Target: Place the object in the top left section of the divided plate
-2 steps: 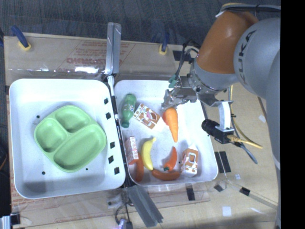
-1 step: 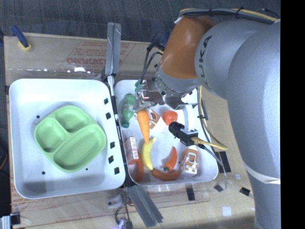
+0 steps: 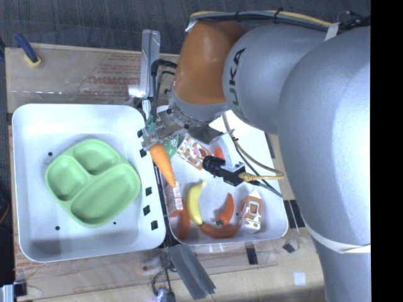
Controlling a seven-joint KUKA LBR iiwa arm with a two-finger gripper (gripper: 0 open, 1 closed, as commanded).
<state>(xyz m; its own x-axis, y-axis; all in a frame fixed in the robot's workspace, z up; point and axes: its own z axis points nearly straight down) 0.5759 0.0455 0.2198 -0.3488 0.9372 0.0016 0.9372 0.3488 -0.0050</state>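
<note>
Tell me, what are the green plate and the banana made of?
The green divided plate looks like moulded plastic: one even pale green, matte, with soft rounded ridges between sections. The banana seems to be a plastic toy: smooth, evenly yellow, slightly shiny, lying among other toy-like foods. I can't be certain from the look alone.

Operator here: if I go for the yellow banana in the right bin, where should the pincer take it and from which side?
Grip the banana at its middle, coming straight down from above. It lies flat and lengthwise in the right bin, so closing across its narrow width should fit best. Its lower end sits close to the red pepper, and a packet lies along its left, so the midsection looks least crowded.
</note>
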